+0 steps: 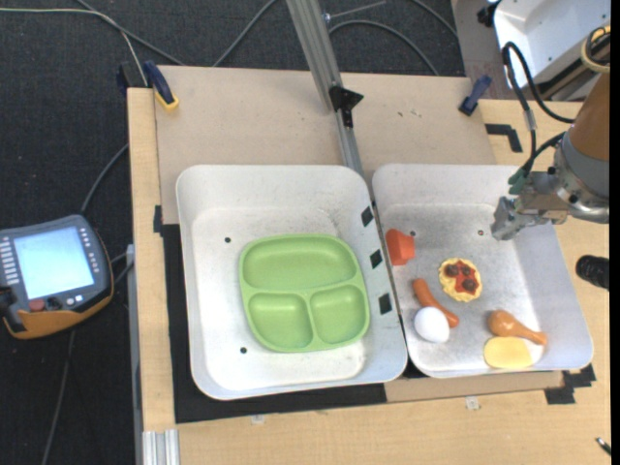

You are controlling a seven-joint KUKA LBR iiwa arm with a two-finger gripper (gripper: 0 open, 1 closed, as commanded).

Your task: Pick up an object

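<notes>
The right bin holds several toy foods: an orange cup-like piece at its left wall, a small pizza, a sausage, a white egg, a chicken drumstick and a yellow piece at the front. My gripper hangs over the back right part of this bin, up and to the right of the pizza. Nothing shows between its tips.
The left bin carries a green three-part tray. A metal pole slants down to the gap between the bins. A teach pendant lies off the bench at the left. Cables cross the dark floor behind.
</notes>
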